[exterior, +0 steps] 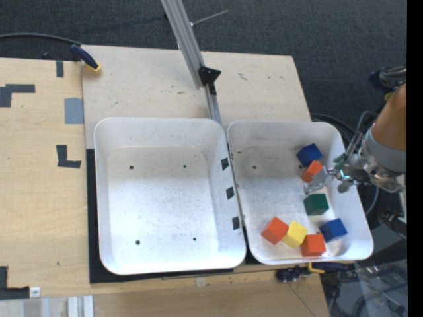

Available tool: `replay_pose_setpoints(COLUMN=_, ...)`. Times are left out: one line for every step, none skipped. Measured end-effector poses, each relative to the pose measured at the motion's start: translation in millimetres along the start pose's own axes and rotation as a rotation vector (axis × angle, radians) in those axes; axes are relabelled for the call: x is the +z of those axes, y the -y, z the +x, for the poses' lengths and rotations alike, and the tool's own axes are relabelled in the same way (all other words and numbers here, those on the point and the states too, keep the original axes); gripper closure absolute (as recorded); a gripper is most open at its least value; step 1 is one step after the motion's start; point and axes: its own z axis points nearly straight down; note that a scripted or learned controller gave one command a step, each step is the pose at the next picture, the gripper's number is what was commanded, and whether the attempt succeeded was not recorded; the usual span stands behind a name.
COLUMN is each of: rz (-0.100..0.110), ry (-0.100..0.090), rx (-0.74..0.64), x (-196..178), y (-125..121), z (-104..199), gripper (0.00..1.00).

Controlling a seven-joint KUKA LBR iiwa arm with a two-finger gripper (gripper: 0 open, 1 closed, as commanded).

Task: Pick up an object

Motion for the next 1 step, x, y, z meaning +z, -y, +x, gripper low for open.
replay_pose_setpoints(rz=-0.005, ry=0.001, rx=-0.002, x=-2.6, y=-1.1, z=0.1, gripper=0.00)
